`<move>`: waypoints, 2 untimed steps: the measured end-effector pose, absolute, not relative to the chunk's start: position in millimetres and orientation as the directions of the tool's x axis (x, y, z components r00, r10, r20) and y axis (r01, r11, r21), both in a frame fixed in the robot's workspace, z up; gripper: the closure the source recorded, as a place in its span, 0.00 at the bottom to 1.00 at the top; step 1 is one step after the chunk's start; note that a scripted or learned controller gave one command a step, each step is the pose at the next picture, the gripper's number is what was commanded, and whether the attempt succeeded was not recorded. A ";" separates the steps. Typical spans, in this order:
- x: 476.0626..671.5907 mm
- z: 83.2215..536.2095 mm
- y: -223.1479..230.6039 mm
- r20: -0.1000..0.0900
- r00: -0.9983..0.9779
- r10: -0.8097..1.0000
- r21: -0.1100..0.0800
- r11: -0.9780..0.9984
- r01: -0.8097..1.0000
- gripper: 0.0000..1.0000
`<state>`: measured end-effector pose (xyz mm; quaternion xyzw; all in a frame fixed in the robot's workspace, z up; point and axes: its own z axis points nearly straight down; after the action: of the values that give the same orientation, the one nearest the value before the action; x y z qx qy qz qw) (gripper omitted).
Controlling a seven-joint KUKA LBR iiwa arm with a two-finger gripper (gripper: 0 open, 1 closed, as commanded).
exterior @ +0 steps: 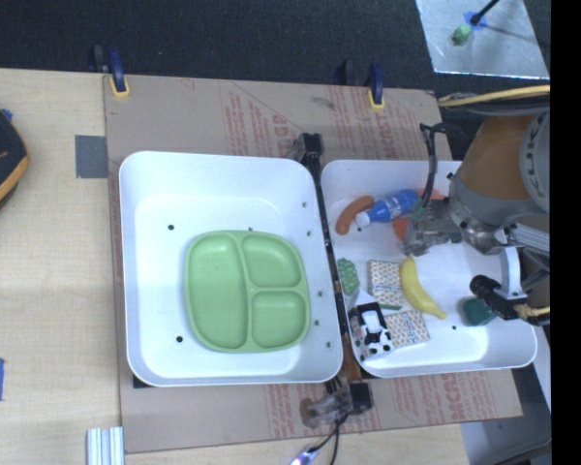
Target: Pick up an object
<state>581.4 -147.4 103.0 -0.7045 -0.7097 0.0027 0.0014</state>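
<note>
The arm (508,177) is a thick, rounded grey body with a broad orange band (494,163) wrapped around it above the wrist. Below the band the casing narrows into a darker grey metal wrist section that carries the gripper (428,232), a compact block of grey and black parts. A thin black cable (431,158) loops up beside the wrist. A white curved bracket and black fittings sit along the arm's lower side.

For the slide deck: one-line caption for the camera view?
KUKA arm's pincer hovers over right bin near blue bottle and banana; green divided plate in left bin.
</note>
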 end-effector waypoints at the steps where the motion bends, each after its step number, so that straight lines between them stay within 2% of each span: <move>1: 581.4 103.0 -147.3 -0.002 -0.007 1.000 -0.006 0.007 1.000 0.00; 2: 538.2 91.1 -119.9 0.000 -0.004 1.000 -0.005 0.004 1.000 0.00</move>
<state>538.2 -119.9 91.1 -0.7057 -0.7085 0.0017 0.0018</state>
